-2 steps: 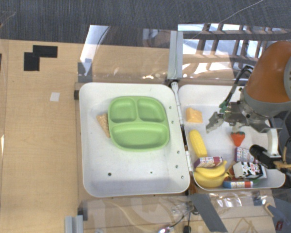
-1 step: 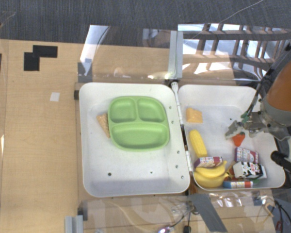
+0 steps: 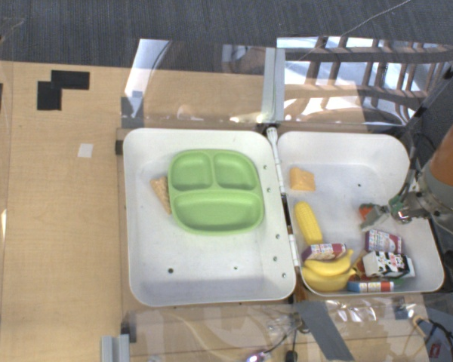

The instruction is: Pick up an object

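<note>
One gripper (image 3: pixel 399 208) is ours to work with, low over the right bin (image 3: pixel 377 148) near its right wall; we cannot tell how its jaws stand, and nothing shows held in it. Just to its left, nearly touching, lies a small red-and-green item (image 3: pixel 371 214), the nearest candidate. Just below the gripper we count two small cartons (image 3: pixel 383 241) side by side, and below them one marker (image 3: pixel 375 286) lying left to right. Further left sit one corn cob (image 3: pixel 308 222), long axis running up and down the view, one banana (image 3: pixel 328 271) and one orange wedge (image 3: pixel 302 179). Well apart, the left bin (image 3: pixel 147 277) holds one green plate (image 3: pixel 214 191) and one cracker (image 3: pixel 161 194).
</note>
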Robot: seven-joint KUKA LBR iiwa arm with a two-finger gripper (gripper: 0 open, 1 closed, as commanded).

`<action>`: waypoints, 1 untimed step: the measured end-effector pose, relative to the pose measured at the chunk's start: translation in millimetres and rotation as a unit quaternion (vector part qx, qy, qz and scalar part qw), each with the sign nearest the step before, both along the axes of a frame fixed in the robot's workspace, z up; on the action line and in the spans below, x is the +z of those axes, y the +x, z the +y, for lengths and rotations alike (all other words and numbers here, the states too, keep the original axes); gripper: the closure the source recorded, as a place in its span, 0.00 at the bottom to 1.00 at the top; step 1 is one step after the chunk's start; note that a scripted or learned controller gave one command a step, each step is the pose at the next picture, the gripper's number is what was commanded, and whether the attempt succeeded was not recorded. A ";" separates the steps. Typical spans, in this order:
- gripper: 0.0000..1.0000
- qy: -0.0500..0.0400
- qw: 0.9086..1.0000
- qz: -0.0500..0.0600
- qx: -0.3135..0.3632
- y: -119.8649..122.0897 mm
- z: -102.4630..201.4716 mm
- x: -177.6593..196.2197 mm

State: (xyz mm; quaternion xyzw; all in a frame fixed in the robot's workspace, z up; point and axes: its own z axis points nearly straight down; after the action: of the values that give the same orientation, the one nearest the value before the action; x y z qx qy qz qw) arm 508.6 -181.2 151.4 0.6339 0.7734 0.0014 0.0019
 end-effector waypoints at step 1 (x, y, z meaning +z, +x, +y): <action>0.00 -0.002 0.994 -0.004 0.105 58.8 -15.8 -60.4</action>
State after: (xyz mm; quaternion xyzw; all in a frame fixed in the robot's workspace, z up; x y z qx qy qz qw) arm 567.4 -196.9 91.0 0.5488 0.8359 0.0026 0.0065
